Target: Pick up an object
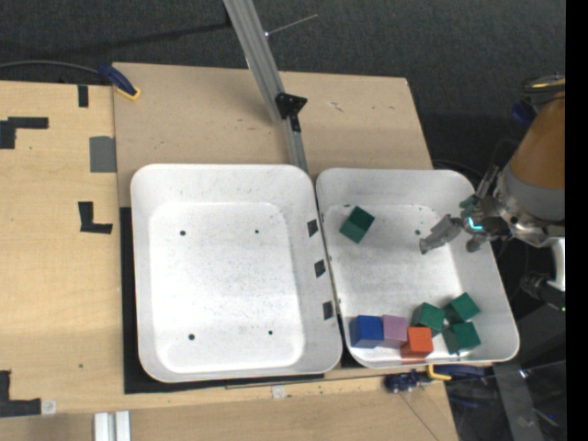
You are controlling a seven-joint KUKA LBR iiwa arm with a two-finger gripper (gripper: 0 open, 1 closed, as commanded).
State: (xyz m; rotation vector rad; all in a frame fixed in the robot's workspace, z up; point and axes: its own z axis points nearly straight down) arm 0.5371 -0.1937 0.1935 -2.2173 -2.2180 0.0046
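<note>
Your tool (447,231) hangs over the right white plastic bin (404,180), can't tell its state, probably lining up the lone green cube (356,223).

A robotics lab: a plywood bench (230,108) marked with black tape holds two white bins (147,246), a metal camera pole (262,53) rising behind, loose cables (55,67) trailing across it.

1. Even, fairly bright overhead light; the white bins (230,274) look speckled, without strong glare.
2. Soft, short shadows beside the blocks (418,329).
3. Slight blur on the gripper (441,235); dark surroundings behind it.
</note>
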